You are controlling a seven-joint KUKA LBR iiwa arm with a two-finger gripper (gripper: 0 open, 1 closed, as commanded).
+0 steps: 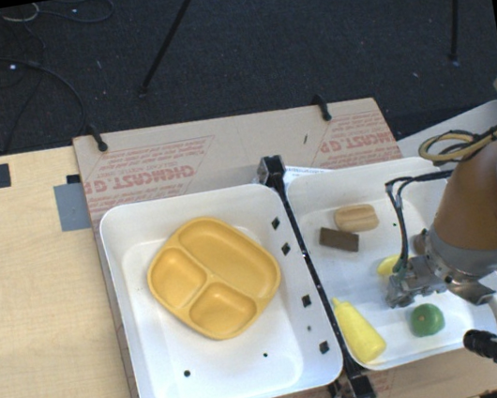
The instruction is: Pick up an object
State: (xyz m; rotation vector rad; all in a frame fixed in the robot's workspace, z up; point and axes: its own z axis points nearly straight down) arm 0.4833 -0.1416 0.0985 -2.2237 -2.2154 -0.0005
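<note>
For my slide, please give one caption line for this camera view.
Gripper low in the right bin beside a green ball; yellow divided plate in the left bin.
</note>
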